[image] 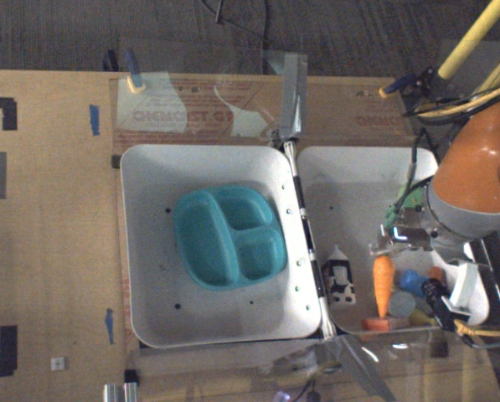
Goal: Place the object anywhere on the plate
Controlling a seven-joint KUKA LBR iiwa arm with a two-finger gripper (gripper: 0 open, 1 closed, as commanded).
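In the right bin: the arm (476,170) was seen reaching in from the right, wrist over the bin's right half.
Gripper (403,234): positioned above the toy pile; its state could not be told, the wrist hid it.
Object candidates: a carrot (384,281) was lying lengthwise just below the gripper; a small black-and-white cow figure (339,276) was standing near the divider; blue and grey pieces (409,291) were clustered beside the carrot.
Target object: judged to be the carrot, being closest to the gripper; not confirmed.
Contact: nothing was seen held; the carrot was resting on the bin floor.
Plate (230,235): teal, three compartments, sat in the middle of the left bin (149,182), well apart from the toys.
Step in hand: judged as approach/pick; placement not yet started.
Next move: a descent onto the carrot would be needed, then a grasp, a lift over the divider (304,233), and a release anywhere on the plate.
Risk: neighbouring pieces could be nudged during descent.
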